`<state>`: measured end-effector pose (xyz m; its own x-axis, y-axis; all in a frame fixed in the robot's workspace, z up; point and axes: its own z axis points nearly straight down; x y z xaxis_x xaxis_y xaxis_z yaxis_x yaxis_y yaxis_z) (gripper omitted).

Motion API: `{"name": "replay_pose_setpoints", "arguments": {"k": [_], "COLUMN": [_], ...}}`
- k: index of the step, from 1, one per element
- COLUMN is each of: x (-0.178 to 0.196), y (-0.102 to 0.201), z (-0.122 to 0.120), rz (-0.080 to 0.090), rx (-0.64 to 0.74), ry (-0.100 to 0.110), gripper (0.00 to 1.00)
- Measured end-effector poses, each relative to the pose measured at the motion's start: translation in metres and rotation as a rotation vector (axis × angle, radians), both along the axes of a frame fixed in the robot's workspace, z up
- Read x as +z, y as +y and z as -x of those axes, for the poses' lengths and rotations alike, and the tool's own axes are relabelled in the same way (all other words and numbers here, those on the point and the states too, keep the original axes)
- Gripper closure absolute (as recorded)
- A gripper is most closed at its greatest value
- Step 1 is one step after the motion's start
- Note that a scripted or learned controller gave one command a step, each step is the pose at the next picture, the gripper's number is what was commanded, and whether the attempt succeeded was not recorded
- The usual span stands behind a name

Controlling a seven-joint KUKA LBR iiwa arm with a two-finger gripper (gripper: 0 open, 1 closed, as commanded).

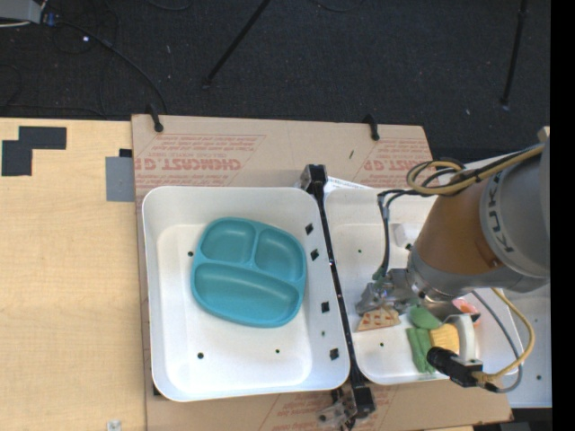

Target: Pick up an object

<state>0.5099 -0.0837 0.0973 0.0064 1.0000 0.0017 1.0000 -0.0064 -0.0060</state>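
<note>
From my seat nothing is lifted yet: the gripper (382, 293) sits low in the right bin (359, 241), just at 12 o'clock of a pizza slice (377, 320), with green (420, 347) and yellow (445, 337) toys at 4 o'clock. The arm (467, 236) hides the fingers, so I cannot tell their state. The plate (249, 272) lies untouched in the left bin (171, 330).

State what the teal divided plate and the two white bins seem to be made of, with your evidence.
Teal three-compartment divided plate: probably moulded plastic, smooth, with soft sheen and rounded ridges. Shallow white left bin and shallow white right bin: likely plastic too, with uniform glossy walls and rounded corners.
</note>
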Motion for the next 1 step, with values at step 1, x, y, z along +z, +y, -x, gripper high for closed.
{"name": "replay_pose_setpoints", "arguments": {"k": [1], "x": [0.0418], "y": [0.0017], "z": [-0.0005], "rz": [0.001], "rx": [0.007], "ry": [-0.006], "gripper": [1.00]}}
